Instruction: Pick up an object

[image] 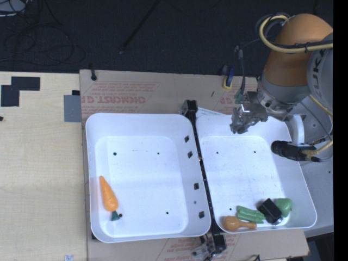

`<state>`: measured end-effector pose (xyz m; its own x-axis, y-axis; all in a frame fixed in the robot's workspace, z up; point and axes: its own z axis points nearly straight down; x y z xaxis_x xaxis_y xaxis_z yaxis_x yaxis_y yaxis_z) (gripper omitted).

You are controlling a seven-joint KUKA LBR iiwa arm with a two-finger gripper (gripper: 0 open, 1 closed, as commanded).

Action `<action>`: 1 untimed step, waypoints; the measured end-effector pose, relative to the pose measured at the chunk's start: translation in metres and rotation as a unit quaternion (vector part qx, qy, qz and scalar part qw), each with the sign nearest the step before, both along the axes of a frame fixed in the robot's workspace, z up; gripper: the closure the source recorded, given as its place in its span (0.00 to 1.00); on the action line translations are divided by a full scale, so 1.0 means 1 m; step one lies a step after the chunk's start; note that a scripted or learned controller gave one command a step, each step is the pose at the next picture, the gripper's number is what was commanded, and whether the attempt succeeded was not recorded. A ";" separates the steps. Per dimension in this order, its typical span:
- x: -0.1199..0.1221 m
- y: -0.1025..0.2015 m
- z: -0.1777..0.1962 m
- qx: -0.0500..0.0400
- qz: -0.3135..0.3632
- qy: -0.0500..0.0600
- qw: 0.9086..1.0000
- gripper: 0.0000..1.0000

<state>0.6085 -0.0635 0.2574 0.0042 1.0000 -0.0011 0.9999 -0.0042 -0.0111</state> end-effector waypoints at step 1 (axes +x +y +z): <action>0.019 -0.027 0.159 -0.002 0.001 -0.014 1.000 1.00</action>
